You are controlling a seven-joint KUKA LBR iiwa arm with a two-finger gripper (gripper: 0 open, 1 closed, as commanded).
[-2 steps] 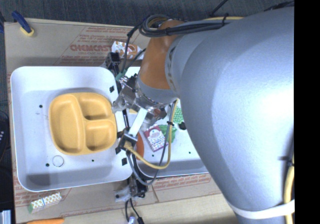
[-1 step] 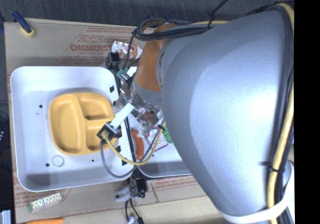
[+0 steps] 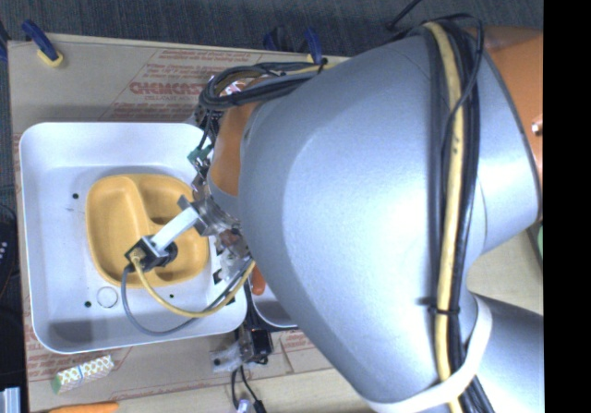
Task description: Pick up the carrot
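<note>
**A:** anyone spot the carrot?

**B:** maybe that orange sliver [image 3: 259, 284] at the right bin's [image 3: 273, 317] left edge, tucked under the arm [image 3: 369, 217]; too little showing to be sure

**A:** and the claw?

**B:** claw [image 3: 218, 222] sits over the left bin's [image 3: 37, 217] right edge, beside the yellow dish [image 3: 115, 208]; can't tell if it's open or closed; there's bare white floor along that bin's left side

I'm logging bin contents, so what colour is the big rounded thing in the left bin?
The rounded thing is yellow, clearest in the camera view.
</note>
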